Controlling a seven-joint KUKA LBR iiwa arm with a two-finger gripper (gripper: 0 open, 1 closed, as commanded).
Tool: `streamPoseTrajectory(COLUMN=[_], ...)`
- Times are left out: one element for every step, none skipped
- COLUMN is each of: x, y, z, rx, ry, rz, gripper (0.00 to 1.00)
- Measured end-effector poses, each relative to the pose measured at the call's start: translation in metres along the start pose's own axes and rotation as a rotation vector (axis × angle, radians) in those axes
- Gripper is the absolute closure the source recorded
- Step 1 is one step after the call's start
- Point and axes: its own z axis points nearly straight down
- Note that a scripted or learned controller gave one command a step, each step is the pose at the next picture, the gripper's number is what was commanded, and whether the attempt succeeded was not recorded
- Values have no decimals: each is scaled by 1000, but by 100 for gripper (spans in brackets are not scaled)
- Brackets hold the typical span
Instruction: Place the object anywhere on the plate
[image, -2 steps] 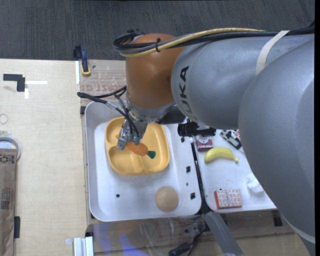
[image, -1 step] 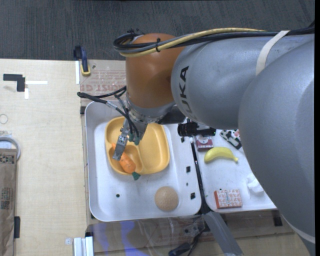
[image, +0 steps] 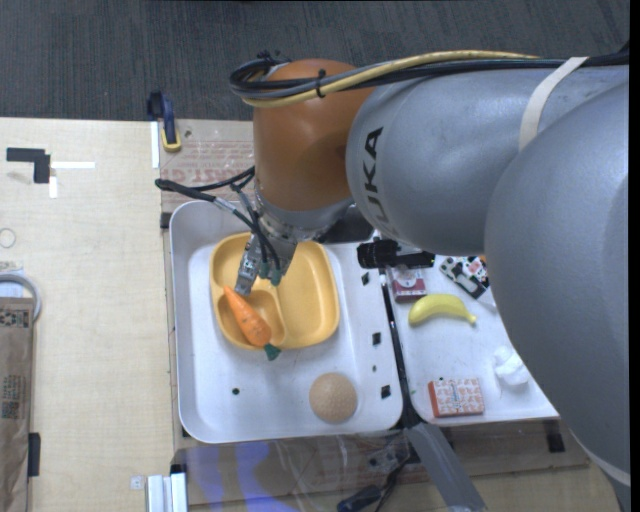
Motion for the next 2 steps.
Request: streamPoseTrajectory(x=[1, 1], y=[-31, -31], z=[15, 15], rx=[1, 1], ry=[1, 2], rz=[41, 41], gripper=[100, 0])
